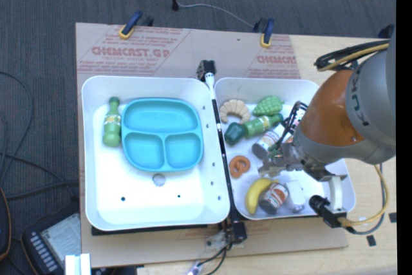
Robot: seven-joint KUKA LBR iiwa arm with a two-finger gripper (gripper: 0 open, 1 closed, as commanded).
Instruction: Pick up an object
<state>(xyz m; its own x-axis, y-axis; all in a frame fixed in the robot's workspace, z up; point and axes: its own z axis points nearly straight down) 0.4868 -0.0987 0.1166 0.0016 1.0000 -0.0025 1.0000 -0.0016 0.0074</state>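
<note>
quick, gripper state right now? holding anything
Gripper: low in the right bin over the clutter; open or closed cannot be told, and no object is visibly held.

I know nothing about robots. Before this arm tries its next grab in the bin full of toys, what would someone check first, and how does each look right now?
1. Gripper over the right bin: ok, it is above the bin's middle.
2. Something actually held: cannot tell, the wrist blocks the view.
3. Targets within reach: ok, the can, banana and pretzel lie close by.
4. Room around a target: not ok, the can and banana touch.
5. Left bin undisturbed: ok, the blue tray and green bottle lie flat.
</note>
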